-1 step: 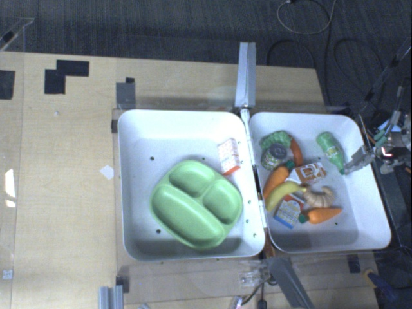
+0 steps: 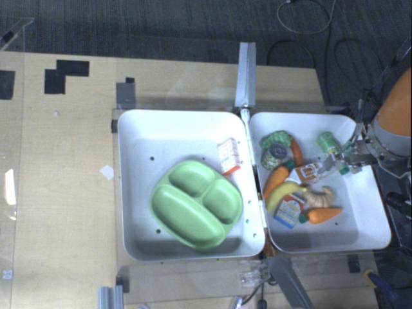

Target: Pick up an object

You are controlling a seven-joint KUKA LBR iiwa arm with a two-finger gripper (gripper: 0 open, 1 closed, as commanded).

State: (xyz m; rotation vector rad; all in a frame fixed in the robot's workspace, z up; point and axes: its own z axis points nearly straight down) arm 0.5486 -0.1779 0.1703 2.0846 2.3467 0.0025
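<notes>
Over the right bin, the gripper hovers beside a green can.

Two white bins, one green plate, three carrots, one banana.

The pale wooden table carries two white bins: the left bin and, touching its right side, the right bin. Black tape patches lie beyond the left bin.

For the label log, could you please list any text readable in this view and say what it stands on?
No text reads clearly.
Small red-and-white carton in the left bin: print too blurred.
Blue-and-red packet in the right bin: print too blurred.
Orange-and-white tag: too small.
</notes>
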